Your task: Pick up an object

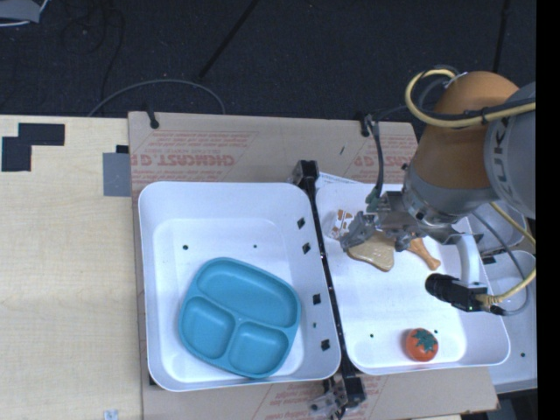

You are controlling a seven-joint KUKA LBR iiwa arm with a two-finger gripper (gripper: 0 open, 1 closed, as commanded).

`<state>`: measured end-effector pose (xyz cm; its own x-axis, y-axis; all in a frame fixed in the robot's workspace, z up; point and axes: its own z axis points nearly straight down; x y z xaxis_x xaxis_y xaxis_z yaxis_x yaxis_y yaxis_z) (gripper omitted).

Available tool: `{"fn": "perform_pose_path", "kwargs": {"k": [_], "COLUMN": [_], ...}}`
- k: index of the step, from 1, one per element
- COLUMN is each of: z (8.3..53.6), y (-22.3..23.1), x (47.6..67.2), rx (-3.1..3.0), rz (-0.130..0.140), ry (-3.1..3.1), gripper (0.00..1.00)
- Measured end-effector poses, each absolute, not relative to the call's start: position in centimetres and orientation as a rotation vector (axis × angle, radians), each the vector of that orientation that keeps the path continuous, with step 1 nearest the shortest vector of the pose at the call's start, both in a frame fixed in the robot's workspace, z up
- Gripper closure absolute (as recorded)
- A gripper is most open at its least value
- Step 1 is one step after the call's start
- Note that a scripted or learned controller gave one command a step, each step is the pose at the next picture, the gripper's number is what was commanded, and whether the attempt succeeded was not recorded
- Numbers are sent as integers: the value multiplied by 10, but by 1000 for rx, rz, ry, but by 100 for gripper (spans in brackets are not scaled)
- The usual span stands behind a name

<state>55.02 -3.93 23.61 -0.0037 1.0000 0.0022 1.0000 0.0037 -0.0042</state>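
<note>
I cannot tell the pincer's (360, 231) state; it should descend squarely over the tan wooden piece (374, 254) before lifting.

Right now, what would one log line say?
arm: over right bin | gripper: low beside tan piece | tomato: untouched | blue tray: left bin

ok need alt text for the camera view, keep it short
A grey and orange robot arm reaches from the right over the right bin, above a tan flat object. An orange ball lies nearer the front; the left bin holds a blue divided tray.
</note>
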Motion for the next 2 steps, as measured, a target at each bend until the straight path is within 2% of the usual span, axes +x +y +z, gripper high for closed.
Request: {"fn": "perform_pose_path", "kwargs": {"k": [1, 2], "z": [235, 223], "y": [16, 75], "x": [541, 549], "rx": [-2213, -2213], "rz": [2, 4], "ry": [-2223, -2223], "gripper": [100, 100]}}
